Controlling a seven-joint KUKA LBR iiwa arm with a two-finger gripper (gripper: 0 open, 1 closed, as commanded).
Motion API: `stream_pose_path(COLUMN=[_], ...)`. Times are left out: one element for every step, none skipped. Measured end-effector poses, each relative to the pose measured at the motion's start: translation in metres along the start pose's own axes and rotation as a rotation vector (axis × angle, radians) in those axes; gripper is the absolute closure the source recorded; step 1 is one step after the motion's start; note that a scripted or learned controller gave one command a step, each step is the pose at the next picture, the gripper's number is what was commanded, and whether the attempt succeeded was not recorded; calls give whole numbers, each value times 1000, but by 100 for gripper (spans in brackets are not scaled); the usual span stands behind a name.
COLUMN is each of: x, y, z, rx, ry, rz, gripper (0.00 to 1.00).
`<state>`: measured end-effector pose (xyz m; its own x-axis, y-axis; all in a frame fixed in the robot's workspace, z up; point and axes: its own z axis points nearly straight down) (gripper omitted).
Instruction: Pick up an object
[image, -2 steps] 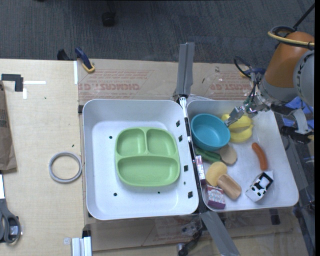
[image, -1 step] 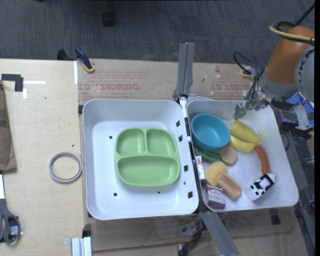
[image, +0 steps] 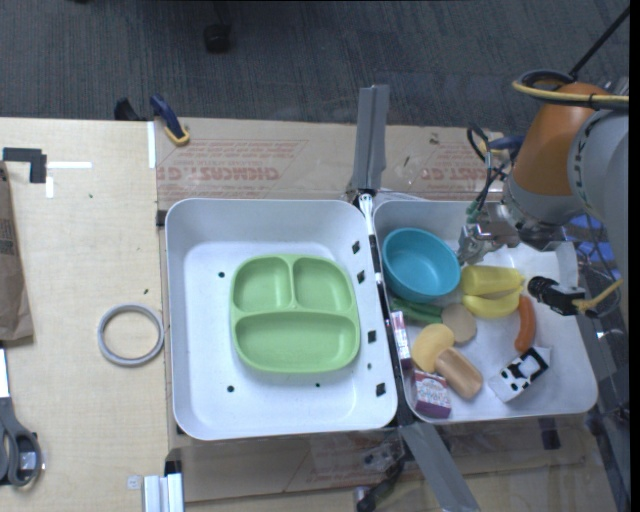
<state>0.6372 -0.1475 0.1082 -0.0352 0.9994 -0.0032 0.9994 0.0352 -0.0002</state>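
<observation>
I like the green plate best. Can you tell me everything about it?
The green plate is a pale green tray with rounded corners, split into three sections: two small ones at the far side and one long one nearer the camera. It looks like smooth plastic. It lies flat, right way up, in the middle of the left bin, with nothing in it.

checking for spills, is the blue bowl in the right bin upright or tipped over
Upright. The blue bowl sits in the right bin with its open mouth facing up, and the round rim and hollow inside are visible.
</observation>
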Motion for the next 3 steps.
stream_pose_path(x=[-14, -24, -23], y=[-1, -50, -49], z=[-4, 17, 7], rx=[-9, 3, 0], ry=[-18, -2, -1], rz=[13, -81, -79], gripper=[0, 0, 100])
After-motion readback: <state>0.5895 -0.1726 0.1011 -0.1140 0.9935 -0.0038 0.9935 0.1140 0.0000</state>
